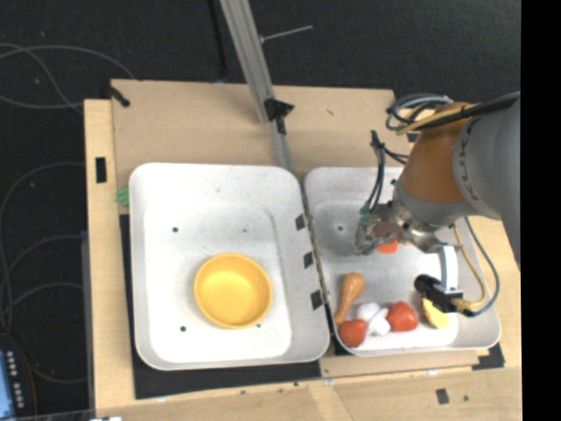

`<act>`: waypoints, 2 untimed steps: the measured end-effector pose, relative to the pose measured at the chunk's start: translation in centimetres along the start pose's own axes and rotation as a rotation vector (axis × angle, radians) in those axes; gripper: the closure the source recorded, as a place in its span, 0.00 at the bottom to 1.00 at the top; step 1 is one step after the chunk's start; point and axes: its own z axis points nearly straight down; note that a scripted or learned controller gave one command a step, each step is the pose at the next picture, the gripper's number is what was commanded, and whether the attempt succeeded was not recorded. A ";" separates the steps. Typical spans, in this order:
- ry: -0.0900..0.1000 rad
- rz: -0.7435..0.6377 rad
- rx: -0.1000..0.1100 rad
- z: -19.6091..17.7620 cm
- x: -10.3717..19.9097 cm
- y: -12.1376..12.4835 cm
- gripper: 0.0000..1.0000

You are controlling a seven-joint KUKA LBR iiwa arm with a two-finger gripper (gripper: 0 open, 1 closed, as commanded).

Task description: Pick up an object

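A small orange object (387,247) sits right at the jaws in the right bin (337,191). The wrist hides their tips; I can't tell whether they grip it.

There is one camera. It sits high above the bench (210,117) and looks down at a slant, so the far edge of the bench is at the top of the picture and the near edge is at the bottom. It is far enough back to take in both white bins: the left bin (166,209) and the right bin (337,200) lie side by side in the middle. Dark floor (53,24) shows past the bench on the left and far sides. The arm (456,165) comes in from the right.
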 end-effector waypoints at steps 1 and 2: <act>-0.001 -0.011 -0.003 -4.6 -0.1 0.9 1.00; 0.000 -0.011 -0.003 -9.2 0.5 1.2 1.00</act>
